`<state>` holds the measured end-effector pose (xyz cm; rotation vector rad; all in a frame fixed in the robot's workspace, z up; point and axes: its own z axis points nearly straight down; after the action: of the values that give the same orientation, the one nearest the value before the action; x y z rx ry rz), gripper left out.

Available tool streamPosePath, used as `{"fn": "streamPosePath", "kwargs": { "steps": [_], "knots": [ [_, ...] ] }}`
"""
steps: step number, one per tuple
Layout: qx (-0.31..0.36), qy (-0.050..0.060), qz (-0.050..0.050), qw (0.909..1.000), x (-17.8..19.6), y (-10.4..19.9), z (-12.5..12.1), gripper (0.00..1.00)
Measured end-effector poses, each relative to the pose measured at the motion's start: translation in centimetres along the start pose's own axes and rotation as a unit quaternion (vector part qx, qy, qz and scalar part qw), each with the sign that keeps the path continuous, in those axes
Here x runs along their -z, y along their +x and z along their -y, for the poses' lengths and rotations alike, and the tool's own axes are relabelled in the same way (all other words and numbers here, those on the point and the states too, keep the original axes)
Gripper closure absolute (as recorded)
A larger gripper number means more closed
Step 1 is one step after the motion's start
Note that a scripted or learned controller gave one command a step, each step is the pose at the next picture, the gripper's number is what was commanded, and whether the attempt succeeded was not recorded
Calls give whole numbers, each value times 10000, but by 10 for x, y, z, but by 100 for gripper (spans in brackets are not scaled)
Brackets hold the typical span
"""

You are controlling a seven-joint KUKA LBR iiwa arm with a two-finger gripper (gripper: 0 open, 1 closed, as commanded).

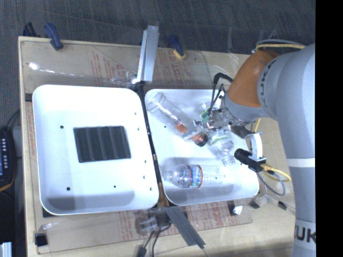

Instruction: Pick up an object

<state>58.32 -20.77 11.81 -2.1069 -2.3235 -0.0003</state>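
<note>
The gripper [206,127] hangs low in the right bin [244,189]; whether it grips anything, I cannot tell; a clear bottle [190,175] lies near the front wall, light, slippery, best taken mid-body.

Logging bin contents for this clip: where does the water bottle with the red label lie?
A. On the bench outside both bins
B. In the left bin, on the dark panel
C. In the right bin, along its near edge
C: the water bottle lies on its side in the right bin, along the near wall.
</note>
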Motion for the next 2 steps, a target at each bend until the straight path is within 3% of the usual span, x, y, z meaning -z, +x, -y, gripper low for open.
{"fn": "streamPosePath", "kwargs": {
  "steps": [1, 2],
  "knots": [
    [436, 35, 21, 9990, -18, 7, -22, 0],
    [470, 36, 25, 9989, -7, 8, -24, 100]
  ]
}}
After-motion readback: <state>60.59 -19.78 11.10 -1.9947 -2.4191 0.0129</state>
